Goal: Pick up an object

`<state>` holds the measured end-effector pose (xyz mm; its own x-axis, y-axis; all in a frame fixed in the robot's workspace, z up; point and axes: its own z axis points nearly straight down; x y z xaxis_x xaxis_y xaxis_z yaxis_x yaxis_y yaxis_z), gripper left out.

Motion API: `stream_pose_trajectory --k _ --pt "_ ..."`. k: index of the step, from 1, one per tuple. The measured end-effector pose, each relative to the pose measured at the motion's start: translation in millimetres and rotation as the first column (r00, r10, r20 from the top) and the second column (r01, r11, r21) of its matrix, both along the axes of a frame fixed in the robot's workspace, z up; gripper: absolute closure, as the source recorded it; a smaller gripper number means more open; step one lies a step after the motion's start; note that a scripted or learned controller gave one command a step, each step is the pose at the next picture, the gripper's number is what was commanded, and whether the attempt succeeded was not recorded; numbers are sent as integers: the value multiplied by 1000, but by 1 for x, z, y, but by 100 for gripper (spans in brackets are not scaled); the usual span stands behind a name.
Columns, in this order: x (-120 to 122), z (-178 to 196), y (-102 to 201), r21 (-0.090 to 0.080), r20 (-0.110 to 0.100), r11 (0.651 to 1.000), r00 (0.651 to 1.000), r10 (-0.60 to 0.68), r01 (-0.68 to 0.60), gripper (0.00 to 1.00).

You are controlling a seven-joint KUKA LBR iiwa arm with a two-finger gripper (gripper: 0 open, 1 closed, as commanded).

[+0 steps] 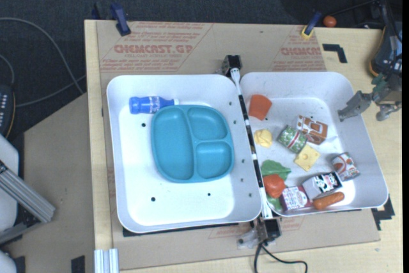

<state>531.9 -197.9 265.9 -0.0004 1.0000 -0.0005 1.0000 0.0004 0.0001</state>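
My gripper (368, 110) hangs over the right rim of the right bin (358, 89), fingers spread open and nothing between them. Inside that bin lie an orange-red wedge (259, 107), a yellow lump (262, 137), a green can (291, 137), a red-and-white carton (313, 129), a yellow cheese slice (307, 156), a small tin (345, 166), a milk carton (323, 183), a sausage (328, 200), a pink carton (294, 198) and a red tomato (274, 185) beside a green leaf (275, 168). All of them sit left of and below the gripper, apart from it.
The left bin (128, 188) holds a teal divided plate (192, 142) and a blue bottle (148, 104) lying near its top left corner. A black divider (246, 131) runs between the bins. Blue clamps (119, 18) grip the bench's back edge.
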Motion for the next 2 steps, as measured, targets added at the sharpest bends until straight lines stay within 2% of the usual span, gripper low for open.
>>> stream_pose_trajectory --k 1,2 --pt "28 -147 42 -2 12 1000 1000 0 0 0" --pt "28 -154 40 -7 25 1000 1000 1 -1 0"
